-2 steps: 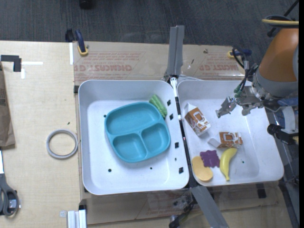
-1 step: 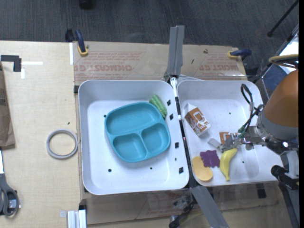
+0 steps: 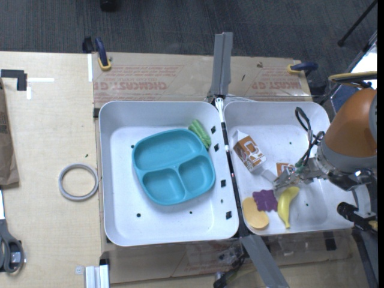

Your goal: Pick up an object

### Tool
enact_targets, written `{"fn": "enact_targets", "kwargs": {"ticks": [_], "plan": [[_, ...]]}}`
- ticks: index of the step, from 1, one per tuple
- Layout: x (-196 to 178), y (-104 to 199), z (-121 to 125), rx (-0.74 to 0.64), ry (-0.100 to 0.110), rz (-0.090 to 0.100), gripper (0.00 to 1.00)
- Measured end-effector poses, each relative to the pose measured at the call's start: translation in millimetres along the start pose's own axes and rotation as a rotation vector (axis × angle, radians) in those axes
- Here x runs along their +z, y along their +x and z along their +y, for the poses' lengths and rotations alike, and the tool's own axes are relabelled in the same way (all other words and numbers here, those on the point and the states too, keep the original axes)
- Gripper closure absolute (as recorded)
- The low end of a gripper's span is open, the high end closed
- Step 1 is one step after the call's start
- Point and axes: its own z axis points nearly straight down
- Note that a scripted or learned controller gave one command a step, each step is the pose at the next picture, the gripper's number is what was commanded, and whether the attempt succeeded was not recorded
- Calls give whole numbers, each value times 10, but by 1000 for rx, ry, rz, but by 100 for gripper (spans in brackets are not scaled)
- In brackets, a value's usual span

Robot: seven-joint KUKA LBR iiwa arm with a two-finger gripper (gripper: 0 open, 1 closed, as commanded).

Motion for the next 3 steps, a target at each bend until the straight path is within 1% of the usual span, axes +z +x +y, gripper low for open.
{"fn": "enact_targets", "kwargs": {"ticks": [1,2,3], "plan": [[1,527,-138,50,1,0,0],[-10,662,-231,-24,-3,-1,0],[-9,662,-231,-25,-3,-1,0]]}}
